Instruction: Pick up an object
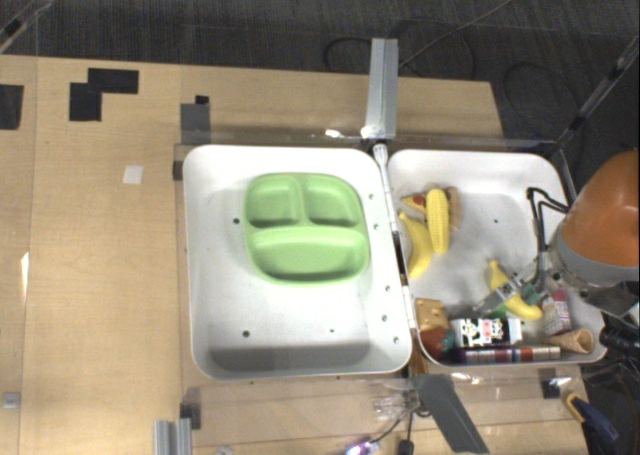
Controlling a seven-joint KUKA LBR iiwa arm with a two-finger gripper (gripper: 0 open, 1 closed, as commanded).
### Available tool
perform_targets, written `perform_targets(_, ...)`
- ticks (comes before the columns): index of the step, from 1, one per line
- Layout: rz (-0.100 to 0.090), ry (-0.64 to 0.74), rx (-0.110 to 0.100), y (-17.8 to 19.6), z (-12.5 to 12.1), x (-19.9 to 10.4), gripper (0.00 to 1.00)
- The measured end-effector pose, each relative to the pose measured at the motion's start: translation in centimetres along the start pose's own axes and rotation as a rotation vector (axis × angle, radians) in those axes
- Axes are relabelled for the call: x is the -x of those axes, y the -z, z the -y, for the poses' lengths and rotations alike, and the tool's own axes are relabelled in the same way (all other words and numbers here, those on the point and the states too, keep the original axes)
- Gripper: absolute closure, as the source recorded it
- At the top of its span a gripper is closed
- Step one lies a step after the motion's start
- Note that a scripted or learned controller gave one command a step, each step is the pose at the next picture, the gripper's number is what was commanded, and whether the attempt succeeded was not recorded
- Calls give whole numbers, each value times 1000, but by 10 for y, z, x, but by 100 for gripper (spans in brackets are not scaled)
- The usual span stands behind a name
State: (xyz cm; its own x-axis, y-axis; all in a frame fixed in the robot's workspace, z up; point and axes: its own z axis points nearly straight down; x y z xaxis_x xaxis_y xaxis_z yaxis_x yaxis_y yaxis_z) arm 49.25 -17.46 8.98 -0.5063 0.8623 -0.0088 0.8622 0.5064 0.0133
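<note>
Claw (530, 291) is being seen low in the R bin (470, 168), by its near-right corner, over a small yellow item (522, 305); open or closed can't be told. Corn cob (437, 220) and banana (419, 246) are lying by the bin's left wall. Green divided tray (304, 227) is sitting in the L bin (215, 273).

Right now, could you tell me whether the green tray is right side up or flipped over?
Right side up: the green tray in the left bin shows its three hollow compartments facing up.
</note>
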Motion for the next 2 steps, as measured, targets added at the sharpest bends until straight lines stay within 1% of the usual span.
perform_targets(1, -4, -1, 0, 9, -1, -1, 100)
perform_targets(2, -10, 11, -13, 95, -82, -14, 100)
